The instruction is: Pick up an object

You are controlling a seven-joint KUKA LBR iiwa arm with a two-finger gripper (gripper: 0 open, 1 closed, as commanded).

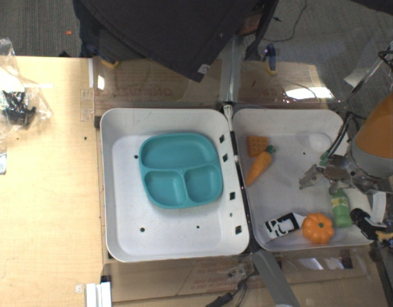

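Pincer [317,174] above right bin [292,117] floor, near right rim.

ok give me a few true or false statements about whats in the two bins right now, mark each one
1. A teal divided plate lies in the left bin. True.
2. The toy carrot lies on the teal plate. False: it lies in the right bin, near the divider.
3. The small orange pumpkin sits near the right bin's front edge. True.
4. The gripper is over the left bin. False: it is over the right bin.
5. The green bottle lies to the right of the pumpkin. True.
6. The black and white item is in the left bin. False: it is beside the pumpkin in the right bin.
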